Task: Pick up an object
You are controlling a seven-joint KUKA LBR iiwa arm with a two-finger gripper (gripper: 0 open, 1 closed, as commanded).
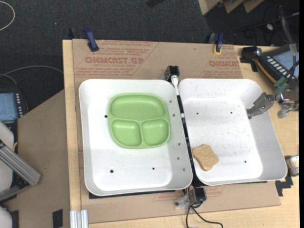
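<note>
Observed from beside the bench: two shallow white bins sat side by side on a brown cardboard sheet [142, 56] printed with red lettering, held at its far edge by a blue clamp [90, 39] and a second clamp with a yellow grip [218, 44]. The left bin [95, 165] held a pale green divided plate [139, 120], one large compartment toward the far side and two smaller ones toward the near side, lying flat in the bin's far half. The right bin [228, 122] held one tan, biscuit-like object [205, 156] lying near the near-left corner, close to the rim shared with the left bin, touching nothing else. The floor of that bin showed scattered dark specks. The gripper [259, 106] stood at the right bin's right rim, a grey finger angling down and leftward over the bin's edge, well apart from the tan object. Nothing was seen between the fingers, but whether they were spread or closed could not be told from this angle. A black fitting with a cable [173, 74] sat at the far end of the seam between the bins
</note>
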